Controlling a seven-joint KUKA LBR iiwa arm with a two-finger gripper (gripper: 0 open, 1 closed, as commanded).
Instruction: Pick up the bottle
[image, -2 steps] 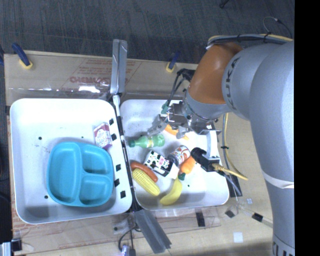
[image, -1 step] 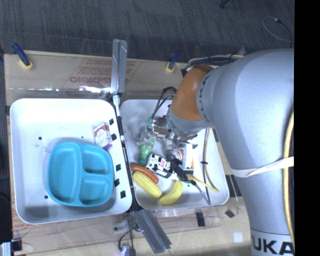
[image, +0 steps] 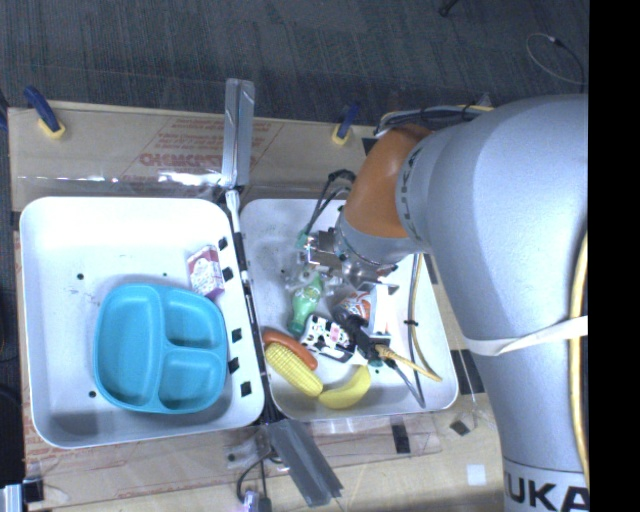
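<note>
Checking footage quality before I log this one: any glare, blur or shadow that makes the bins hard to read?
Camera view: the left bin floor is nearly blown out white; the blue tray reads clearly with a soft shadow at its edge. The arm blocks part of the right bin, where the green bottle and gripper look soft and cluttered.

Two bins showing white. Divided tray showing plain light blue. Bottle showing green. Banana and corn cob showing yellow. Small packet showing dark red with white. Card showing black-and-white pattern. Arm showing grey, orange band above wrist.
</note>
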